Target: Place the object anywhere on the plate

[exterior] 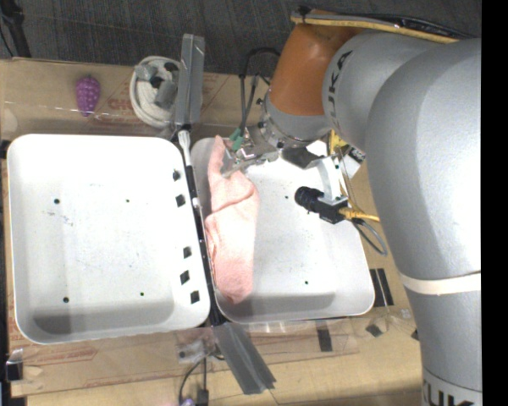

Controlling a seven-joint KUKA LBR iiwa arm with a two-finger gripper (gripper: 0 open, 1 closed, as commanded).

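A pink cloth (233, 231) lies crumpled in the right bin (309, 256), stretched along the bin's left wall from the far corner toward the front. My gripper (235, 153) is down at the far end of the cloth, right on its upper edge. The grey arm with its orange band (309, 70) reaches in from the right and hides the bin's far right corner.
The left bin (93, 235) stands beside the right one, with a grey divider bar (190, 83) and black clips between them. On the cardboard behind the bins lie a purple grape-like toy (87, 94) and a white coiled object (152, 87). A black fitting with yellow cable (322, 203) hangs over the right bin.
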